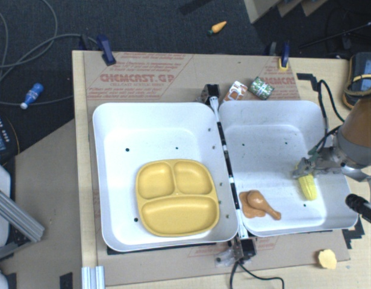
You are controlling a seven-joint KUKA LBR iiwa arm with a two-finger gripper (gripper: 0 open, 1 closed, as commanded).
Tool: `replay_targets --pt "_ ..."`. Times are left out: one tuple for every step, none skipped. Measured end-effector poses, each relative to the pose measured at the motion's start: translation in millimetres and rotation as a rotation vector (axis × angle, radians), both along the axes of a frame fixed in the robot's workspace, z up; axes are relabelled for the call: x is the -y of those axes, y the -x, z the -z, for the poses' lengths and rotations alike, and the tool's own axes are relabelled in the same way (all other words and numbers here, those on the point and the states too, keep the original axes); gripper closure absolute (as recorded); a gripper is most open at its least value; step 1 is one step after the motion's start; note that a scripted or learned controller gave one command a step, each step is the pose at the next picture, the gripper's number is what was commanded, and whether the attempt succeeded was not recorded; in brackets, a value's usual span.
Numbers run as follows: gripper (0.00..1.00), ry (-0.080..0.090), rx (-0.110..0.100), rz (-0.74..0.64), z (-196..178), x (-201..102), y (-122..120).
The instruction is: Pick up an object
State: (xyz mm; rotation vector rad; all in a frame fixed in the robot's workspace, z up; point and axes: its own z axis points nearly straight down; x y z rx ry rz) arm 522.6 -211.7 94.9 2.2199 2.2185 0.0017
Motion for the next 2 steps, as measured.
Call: replay_targets --pt "1.00 -0.003 0.004 -0.012 10 -101 -92" --pt "1.00 -0.003 0.002 -0.006 -95 -156 -53"
